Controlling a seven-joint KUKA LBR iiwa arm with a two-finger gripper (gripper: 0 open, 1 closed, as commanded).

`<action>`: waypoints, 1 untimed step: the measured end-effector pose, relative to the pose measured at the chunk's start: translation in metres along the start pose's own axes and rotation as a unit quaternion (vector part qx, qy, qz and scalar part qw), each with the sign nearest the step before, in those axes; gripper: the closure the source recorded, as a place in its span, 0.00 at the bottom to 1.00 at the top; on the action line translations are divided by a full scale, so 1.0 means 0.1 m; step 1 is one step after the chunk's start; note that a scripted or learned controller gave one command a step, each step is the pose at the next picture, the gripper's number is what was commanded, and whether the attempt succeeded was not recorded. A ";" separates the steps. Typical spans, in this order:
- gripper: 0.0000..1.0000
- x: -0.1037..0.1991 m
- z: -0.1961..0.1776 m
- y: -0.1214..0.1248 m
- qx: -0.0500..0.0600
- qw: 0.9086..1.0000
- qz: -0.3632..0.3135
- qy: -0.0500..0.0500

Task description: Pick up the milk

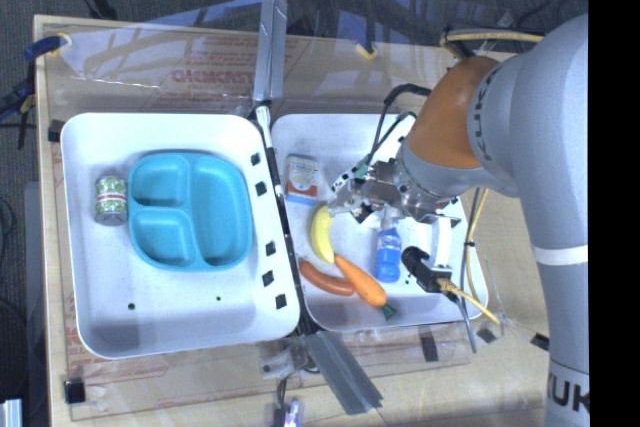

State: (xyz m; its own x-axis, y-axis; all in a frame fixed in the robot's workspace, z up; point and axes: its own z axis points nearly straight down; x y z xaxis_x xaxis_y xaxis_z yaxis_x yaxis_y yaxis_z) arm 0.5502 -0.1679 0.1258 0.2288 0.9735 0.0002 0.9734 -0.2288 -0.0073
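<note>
The milk (302,177) is lying flat near the top left corner of the right bin (345,320), just above the banana (321,233), and it is looking like a small, light carton that could squash, so holding its two long sides gently seems best. The end effector (372,200) is hanging just to its right, above the blue bottle (388,254), and I cannot tell if it is apart or together.

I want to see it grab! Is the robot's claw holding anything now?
Gripper: cannot be told; it hangs over the right bin, near the banana.
</note>
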 end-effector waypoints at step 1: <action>0.00 -0.21 0.35 0.44 -0.001 1.000 -0.004 0.000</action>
State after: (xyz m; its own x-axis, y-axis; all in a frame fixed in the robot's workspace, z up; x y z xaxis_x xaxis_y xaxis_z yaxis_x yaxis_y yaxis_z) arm 0.5877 -0.1982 0.0907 0.2203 0.9754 0.0009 0.9754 -0.2203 -0.0047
